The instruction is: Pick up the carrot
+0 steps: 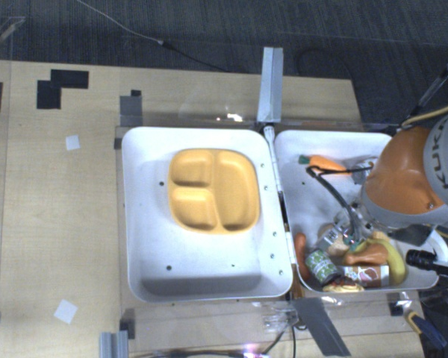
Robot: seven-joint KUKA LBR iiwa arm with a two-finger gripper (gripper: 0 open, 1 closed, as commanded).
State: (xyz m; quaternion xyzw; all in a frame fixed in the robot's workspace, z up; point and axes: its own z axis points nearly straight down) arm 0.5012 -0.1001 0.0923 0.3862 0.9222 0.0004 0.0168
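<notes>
The carrot, orange with a green tip at its left end, lies near the far edge of the right bin. The arm comes in from the right, its orange band just right of the carrot. My gripper hangs low in the near half of that bin, over a heap of toy food and well to the near side of the carrot. A black cable loops from the carrot's area down toward the gripper.
In the heap lie a yellow banana, a brown bun-like piece, a green can and a reddish sausage. The left bin holds a yellow divided plate. A metal post stands behind the bins.
</notes>
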